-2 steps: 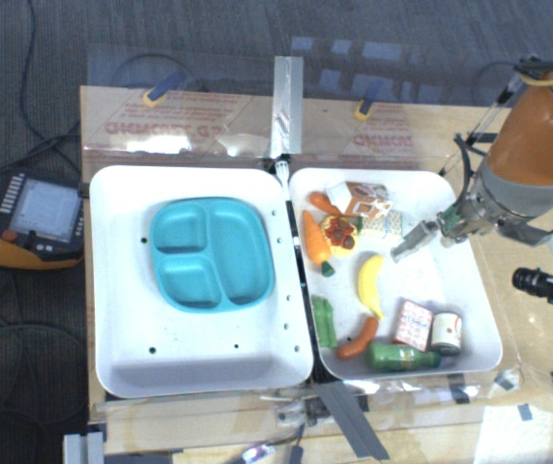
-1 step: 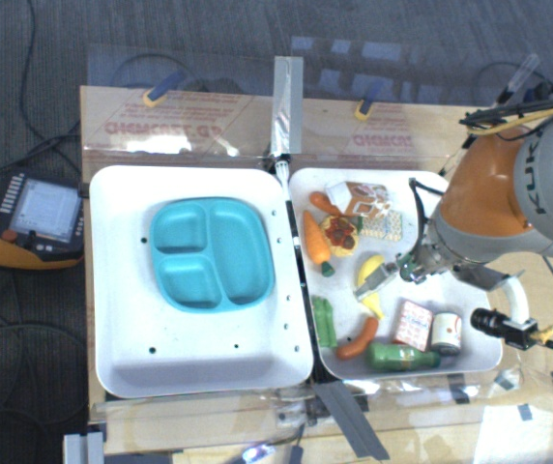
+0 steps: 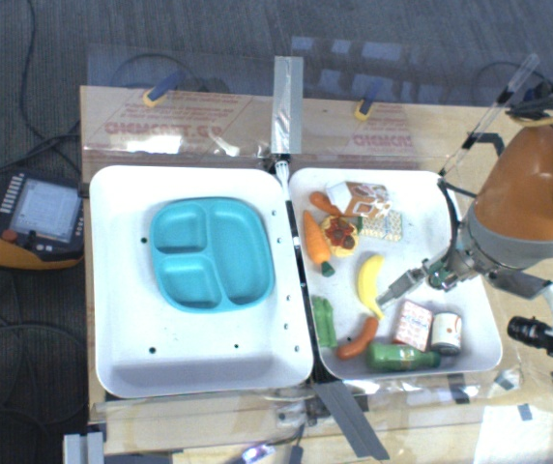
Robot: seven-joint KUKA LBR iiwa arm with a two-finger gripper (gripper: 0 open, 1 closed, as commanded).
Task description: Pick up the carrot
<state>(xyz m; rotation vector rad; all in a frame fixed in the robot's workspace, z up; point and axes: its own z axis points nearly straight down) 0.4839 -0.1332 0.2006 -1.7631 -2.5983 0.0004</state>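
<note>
Nearest the lens, a green bottle (image 3: 404, 358) lies along the front wall of the right bin (image 3: 477, 354), with a small can (image 3: 447, 332) and a red-and-white box (image 3: 413, 324) just behind it. My pincer (image 3: 400, 284) hovers low beside the banana (image 3: 368, 283); whether it's clenched or released, I cannot tell. The carrot (image 3: 315, 239) lies against the bin's left wall, untouched. The left bin (image 3: 122, 356) carries a blue tray (image 3: 211, 252).

Gripper (image 3: 392, 290) hovers beside banana (image 3: 368, 282), apart from carrot (image 3: 316, 239).
</note>
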